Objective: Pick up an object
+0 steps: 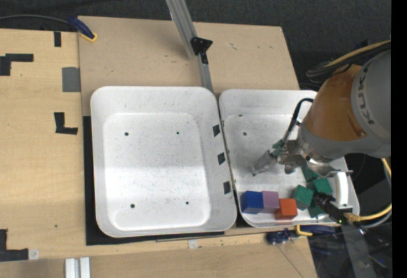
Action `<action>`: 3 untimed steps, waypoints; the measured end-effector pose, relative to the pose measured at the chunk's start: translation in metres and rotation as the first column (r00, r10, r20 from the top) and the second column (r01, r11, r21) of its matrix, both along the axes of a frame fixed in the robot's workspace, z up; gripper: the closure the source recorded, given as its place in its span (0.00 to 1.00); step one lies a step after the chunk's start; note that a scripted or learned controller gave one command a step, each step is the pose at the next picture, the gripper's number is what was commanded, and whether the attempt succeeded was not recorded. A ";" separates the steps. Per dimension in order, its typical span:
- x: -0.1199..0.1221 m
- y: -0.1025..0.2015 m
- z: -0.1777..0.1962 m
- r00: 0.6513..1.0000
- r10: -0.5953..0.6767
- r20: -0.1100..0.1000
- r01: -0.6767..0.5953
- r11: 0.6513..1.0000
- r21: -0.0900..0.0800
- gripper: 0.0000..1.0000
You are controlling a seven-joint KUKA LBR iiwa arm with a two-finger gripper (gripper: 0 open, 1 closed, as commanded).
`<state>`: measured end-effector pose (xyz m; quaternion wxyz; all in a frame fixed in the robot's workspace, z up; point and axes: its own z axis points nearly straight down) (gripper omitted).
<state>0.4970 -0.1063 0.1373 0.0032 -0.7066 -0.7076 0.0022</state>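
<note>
"KUKA" lettering on arm [365, 105]; hand [264, 162] empty.

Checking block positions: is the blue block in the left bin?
No, the blue block lies in the right bin, near its front edge beside the purple block.

Coloured blocks [278, 201] along right bin's [254, 108] near edge

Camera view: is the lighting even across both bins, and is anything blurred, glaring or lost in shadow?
Camera view: the left bin is brightly and evenly lit, its floor near washed out; the right bin is dimmer under the arm, whose bulk hides its right side; the hand reads soft and grey; the blue block, purple block and orange block stay distinct.
</note>
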 end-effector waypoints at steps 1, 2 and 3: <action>0.001 0.000 0.013 1.000 0.000 0.004 0.000 1.000 0.000 1.00; -0.001 -0.010 0.064 1.000 -0.001 0.011 0.002 1.000 -0.003 1.00; 0.001 -0.008 0.107 1.000 0.000 0.011 0.000 1.000 -0.002 1.00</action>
